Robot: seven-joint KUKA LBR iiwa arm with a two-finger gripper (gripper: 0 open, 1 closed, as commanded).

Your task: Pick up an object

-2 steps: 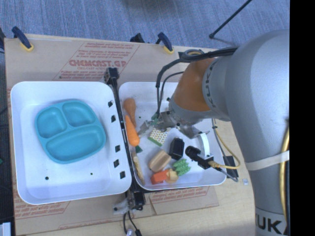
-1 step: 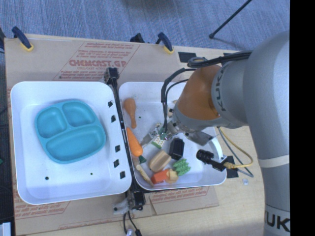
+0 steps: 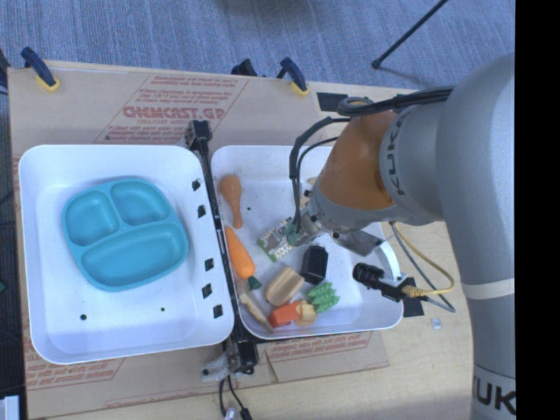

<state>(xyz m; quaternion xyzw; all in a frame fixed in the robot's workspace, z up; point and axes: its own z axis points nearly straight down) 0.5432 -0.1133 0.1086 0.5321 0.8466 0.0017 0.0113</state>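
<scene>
So two shallow white plastic bins sit side by side on the cardboard-covered worktop (image 3: 166, 108). The left bin (image 3: 44, 261) has a blue three-compartment plate (image 3: 125, 232) in it. The right bin (image 3: 262, 160) holds an orange toy carrot (image 3: 240, 253) by its left wall, a tan drumstick (image 3: 232, 195) behind it, a green broccoli piece (image 3: 322, 297) near the front

Grey arm (image 3: 455, 156) with orange band bent down, end effector (image 3: 293, 233) low, pointing left.
</scene>
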